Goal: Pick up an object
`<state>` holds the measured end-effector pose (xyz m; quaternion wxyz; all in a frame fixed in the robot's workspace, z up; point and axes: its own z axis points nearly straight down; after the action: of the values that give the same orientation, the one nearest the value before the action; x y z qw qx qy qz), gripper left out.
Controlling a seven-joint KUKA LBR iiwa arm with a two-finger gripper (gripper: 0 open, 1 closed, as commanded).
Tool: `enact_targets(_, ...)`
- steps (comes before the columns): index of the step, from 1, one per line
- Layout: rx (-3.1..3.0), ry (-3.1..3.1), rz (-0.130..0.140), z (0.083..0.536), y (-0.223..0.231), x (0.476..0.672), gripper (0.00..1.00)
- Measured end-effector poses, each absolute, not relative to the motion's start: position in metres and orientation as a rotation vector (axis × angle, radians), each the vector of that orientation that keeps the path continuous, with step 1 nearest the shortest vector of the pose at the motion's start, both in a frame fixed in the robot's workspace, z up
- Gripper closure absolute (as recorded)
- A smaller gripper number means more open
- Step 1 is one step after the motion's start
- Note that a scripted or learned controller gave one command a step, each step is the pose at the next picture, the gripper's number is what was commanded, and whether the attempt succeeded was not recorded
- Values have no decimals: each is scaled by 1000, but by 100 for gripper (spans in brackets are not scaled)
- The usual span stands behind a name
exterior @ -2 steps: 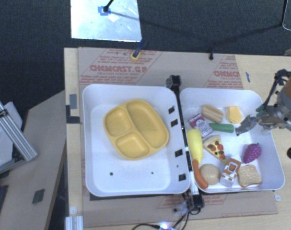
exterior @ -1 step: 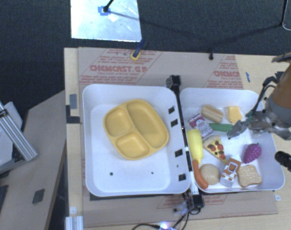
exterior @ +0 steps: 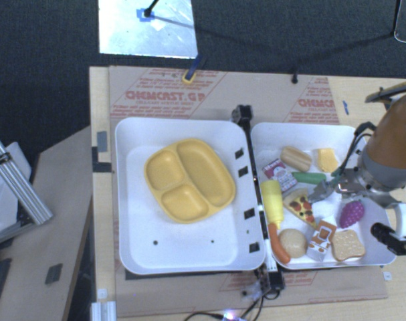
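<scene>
Toy food fills my right bin (exterior: pixel 269 136); the end effector (exterior: pixel 321 192) hovers between the green pepper (exterior: pixel 310 177) and pizza slice (exterior: pixel 301 208). I cannot tell its state. Purple grapes (exterior: pixel 351 213) lie just beside it.

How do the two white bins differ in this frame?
The left white bin carries one yellow three-compartment plastic tray; the right white bin carries many small toy foods, among them a purple grape bunch and a toast slice. The gripper reaches over the right bin, not the left. Both are shallow and white.
</scene>
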<state>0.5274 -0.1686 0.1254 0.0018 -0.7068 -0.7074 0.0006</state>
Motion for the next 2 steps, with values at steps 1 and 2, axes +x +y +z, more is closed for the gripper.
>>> enact_targets(1, -2220, -2222, -4, 86, -168, 529, 0)
enact_targets(2, -2224, -2227, -10, 99, -169, 531, 100)
